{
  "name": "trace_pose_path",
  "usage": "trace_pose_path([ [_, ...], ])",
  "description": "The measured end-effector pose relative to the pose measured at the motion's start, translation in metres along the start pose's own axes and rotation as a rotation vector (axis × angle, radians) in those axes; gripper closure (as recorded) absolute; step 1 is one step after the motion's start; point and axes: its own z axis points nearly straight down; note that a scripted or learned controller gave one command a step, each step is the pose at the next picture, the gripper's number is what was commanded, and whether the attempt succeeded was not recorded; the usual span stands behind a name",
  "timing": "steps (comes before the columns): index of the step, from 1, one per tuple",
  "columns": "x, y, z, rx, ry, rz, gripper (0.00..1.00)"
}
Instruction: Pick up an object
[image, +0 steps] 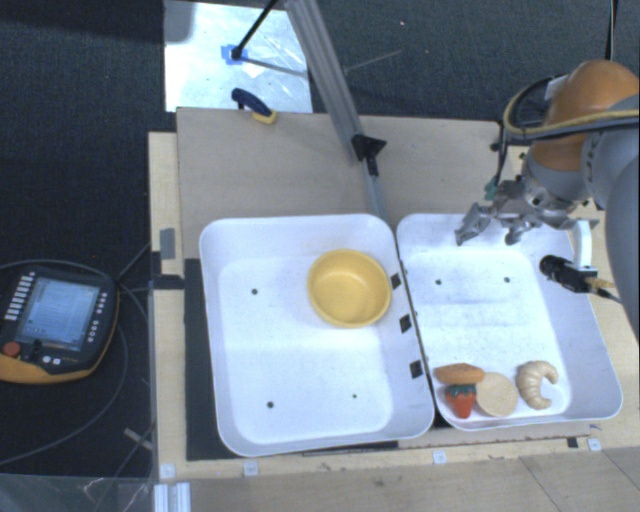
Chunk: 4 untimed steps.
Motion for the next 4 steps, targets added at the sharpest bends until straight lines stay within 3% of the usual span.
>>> trace_pose_path([
  [1, 0.000, -0.001, 0.048, -0.001, 0.000, 0.000, 0.00],
  [2, 0.000, 0.001, 0.034, -0.006, -0.002, -0.001, 1.00],
  [4, 0.003, 0.004, -0.071, -0.010, -0.002, -0.001, 1.00],
])
